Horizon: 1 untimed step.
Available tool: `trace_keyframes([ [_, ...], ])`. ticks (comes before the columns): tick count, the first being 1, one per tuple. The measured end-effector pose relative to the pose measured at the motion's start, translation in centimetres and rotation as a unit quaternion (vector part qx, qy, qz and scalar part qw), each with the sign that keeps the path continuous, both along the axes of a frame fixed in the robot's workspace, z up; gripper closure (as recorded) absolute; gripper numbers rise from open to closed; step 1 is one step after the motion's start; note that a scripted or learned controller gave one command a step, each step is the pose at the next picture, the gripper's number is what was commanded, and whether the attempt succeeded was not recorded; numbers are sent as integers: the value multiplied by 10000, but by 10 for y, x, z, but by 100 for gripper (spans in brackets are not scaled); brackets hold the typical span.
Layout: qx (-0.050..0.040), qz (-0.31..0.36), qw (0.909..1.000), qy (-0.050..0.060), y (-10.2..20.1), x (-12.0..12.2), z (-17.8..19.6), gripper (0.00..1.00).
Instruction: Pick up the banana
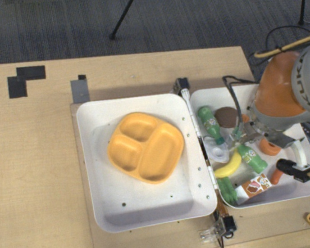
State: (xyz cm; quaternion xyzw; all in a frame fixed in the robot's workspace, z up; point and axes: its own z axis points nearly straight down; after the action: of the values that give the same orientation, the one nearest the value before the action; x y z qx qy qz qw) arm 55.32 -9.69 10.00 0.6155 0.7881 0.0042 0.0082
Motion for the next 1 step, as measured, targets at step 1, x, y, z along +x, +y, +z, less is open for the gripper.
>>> trace_keyframes([
  [1,36,-1532,9882,67,61,-9,85,100],
])
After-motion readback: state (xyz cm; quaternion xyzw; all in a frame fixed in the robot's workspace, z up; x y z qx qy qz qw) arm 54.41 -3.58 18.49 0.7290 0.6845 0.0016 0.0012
